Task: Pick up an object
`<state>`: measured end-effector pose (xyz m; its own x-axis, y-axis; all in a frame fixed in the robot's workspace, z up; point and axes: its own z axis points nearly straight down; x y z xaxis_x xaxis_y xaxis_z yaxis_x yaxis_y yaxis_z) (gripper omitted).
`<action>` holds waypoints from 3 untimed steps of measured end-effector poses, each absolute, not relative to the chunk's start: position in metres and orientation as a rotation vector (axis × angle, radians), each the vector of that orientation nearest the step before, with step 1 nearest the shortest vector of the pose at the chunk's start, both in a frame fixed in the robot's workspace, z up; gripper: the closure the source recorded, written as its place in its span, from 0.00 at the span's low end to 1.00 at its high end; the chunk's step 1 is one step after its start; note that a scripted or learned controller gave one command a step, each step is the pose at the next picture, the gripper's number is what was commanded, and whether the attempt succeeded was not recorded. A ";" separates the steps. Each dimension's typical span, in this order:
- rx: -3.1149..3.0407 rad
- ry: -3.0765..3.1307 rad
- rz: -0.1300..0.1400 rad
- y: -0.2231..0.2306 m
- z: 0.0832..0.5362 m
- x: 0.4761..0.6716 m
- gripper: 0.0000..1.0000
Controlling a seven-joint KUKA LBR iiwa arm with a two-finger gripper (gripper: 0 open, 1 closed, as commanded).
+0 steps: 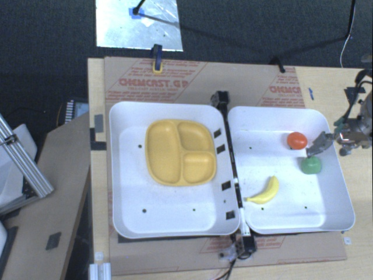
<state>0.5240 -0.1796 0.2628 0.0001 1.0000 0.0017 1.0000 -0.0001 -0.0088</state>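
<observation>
Camera view: end effector (319, 145) between orange ball (297, 140) and green ball (311, 165), finger spread impossible to tell.

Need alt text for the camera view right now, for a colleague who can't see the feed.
The gripper reaches in from the right over the right bin, between an orange ball and a green ball, holding nothing visible. A banana lies nearer the bin's middle; the left bin holds a yellow divided plate.

A yellow divided plate (179, 152) lies in the left bin (125, 214); brown cardboard (175, 81) underlies both bins.
</observation>
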 end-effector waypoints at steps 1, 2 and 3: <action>-2.219 -2.226 -0.001 -0.179 0.268 0.526 0.00; -2.217 -2.221 0.002 -0.177 0.207 0.532 0.00; -2.219 -2.221 0.002 -0.185 0.154 0.537 0.00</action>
<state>0.5367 -0.1854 0.1542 -0.0009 1.0000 0.0003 1.0000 0.0009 -0.0025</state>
